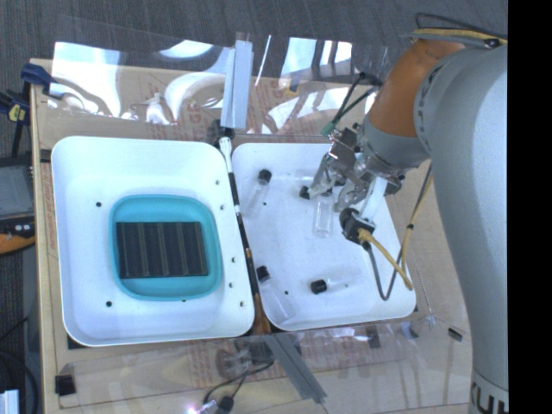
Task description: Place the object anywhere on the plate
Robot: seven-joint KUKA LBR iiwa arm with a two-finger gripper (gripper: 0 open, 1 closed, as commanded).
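the arm (448, 93) leans in from the right over the right-hand bin (392, 304), its orange band up near the back rim and the wrist tipped down and toward the left, so the fingers (326, 178) point at the bin floor. a clear vial (323, 217) stands just below the fingers, seemingly hanging from them with its dark cap (305, 191) up by their tips, but i cannot make out whether the fingers are clamped on it or only stand beside it; how far apart they are is also beyond me from here.

three more small clear vials with dark caps lie scattered on the same bin floor: one (261, 186) to the left of the fingers near the dividing wall, one (269, 285) well below and left of them, and one (328, 285) below them near the front rim. they look like loose stock dumped there for picking, hence no order to them.

the teal plate (129, 214), with a dark ribbed insert in its middle, sits in the left-hand bin (69, 162), well to the left of the fingers and across the wall between the bins. nothing rests on it, so i judge the placing is not yet done. the yellow cable (392, 270) loops down below the wrist and could drag on the rim if the arm swings left.
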